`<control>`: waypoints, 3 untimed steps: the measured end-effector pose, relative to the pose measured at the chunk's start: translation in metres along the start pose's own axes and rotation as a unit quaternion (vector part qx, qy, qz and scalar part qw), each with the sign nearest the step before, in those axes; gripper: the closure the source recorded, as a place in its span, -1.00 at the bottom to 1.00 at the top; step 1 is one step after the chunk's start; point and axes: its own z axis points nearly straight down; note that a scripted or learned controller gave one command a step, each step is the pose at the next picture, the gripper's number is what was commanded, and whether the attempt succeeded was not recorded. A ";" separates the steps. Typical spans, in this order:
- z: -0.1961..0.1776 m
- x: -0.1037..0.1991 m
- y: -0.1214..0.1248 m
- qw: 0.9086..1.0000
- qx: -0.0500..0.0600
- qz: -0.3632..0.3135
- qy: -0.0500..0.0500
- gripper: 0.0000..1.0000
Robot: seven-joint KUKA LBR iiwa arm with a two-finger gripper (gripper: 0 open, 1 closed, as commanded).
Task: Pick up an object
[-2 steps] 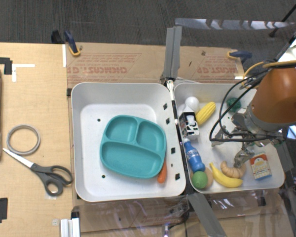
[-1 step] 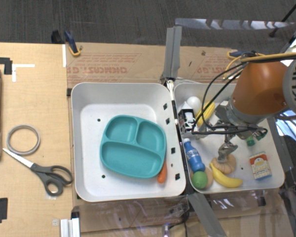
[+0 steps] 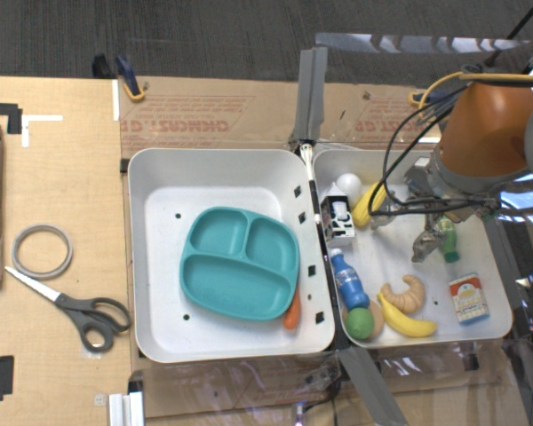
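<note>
The two-finger gripper (image 3: 433, 240) hangs low in the right white bin (image 3: 497, 264), fingers parted, grasping nothing. A small green bottle-shaped object (image 3: 449, 241) sits right against its right finger, with a tan croissant (image 3: 406, 293) nearby.

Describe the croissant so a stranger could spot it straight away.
Look in the right bin, toward its near edge. The croissant lies there just above a banana, with a green ball to its left and a small red-and-white box to its right. It is the only tan, curved pastry among them.
</note>
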 end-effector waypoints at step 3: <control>0.001 0.031 -0.045 0.997 -0.005 -0.077 -0.003 -1.00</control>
